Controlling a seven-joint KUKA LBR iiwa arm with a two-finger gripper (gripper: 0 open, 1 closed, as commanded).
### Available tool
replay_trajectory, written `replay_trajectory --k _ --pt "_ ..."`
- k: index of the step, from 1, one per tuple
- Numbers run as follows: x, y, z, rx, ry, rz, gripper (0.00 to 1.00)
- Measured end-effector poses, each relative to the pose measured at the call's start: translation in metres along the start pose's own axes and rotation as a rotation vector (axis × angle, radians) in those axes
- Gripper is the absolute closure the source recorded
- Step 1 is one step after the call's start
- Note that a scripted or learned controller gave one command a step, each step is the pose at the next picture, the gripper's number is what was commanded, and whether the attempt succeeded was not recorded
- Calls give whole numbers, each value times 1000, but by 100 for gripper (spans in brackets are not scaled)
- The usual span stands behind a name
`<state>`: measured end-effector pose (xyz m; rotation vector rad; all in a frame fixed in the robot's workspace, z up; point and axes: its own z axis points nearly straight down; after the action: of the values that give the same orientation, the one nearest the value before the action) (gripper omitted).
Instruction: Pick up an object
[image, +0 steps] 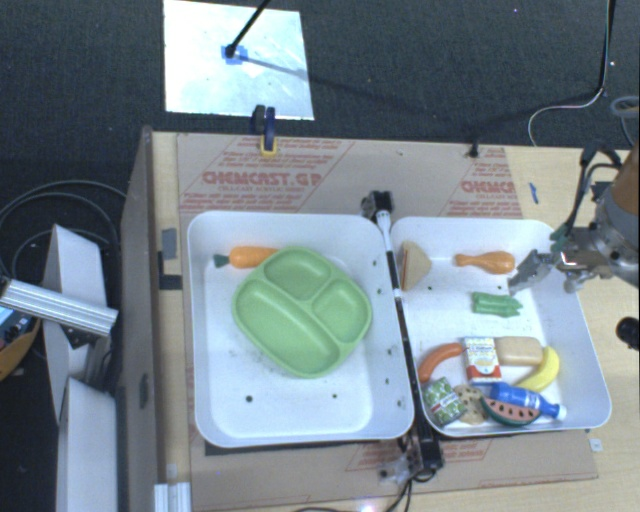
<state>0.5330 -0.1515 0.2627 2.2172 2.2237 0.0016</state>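
My gripper (550, 272) hangs over the right bin's (585, 345) far right side, its fingers spread open with nothing between them. Just left of it lies a tan drumstick (486, 262), and a green pepper piece (497, 304) lies below and left of it. Toward the bin's near end are an orange sausage (440, 358), a small red-and-white box (481, 358), a beige bread piece (518, 351), a banana (543, 372), a blue bottle (522, 398) and a watermelon slice (500, 412). A tan wedge (414, 263) rests at the far left corner.
The left bin (215, 400) holds a green divided plate (302, 311) and a carrot (250, 257) at its far edge. A divider rail (396, 300) runs between the bins. Cardboard lies under both. Cables hang at the far right.
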Motion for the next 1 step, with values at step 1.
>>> replay_trajectory --k 1 --pt "20 -4 152 12 4 0 0"
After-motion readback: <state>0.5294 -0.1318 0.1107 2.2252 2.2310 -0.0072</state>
